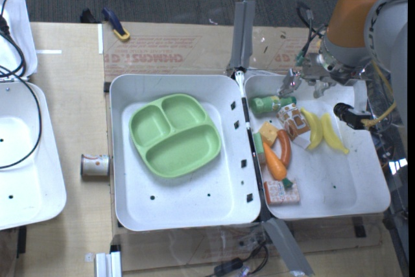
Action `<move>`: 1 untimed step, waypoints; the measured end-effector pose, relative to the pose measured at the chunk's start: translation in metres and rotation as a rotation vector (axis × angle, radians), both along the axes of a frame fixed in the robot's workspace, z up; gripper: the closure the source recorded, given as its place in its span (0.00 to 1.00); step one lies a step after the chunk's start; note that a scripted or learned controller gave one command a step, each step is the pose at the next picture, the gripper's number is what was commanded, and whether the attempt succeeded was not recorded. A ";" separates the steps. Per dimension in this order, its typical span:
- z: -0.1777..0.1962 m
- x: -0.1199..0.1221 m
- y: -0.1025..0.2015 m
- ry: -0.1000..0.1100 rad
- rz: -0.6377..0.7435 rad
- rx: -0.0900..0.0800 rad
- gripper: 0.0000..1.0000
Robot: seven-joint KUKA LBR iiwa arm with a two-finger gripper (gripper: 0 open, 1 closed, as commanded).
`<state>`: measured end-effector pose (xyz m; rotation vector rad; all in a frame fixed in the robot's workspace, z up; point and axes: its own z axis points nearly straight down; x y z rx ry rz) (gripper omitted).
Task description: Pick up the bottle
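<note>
Claw [290, 82] hangs over the right bin's [337, 198] far-left corner; whether it is open I cannot tell. Bottle [271, 104], green, lies just toward 7 o'clock from it, long axis running 3 to 9, beside bananas [322, 128].

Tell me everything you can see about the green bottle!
The green bottle is small and looks like toy plastic, with a paler label band near one end. It lies on its side at the back of the right bin, close to the wall between the bins. The jaws of the gripper hang just above its right end. A little patterned box sits right beside it.
</note>
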<state>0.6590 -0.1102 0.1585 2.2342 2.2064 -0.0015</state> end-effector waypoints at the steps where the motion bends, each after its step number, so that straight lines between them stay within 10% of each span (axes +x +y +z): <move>1: -0.069 -0.003 0.011 0.013 0.198 -0.001 0.00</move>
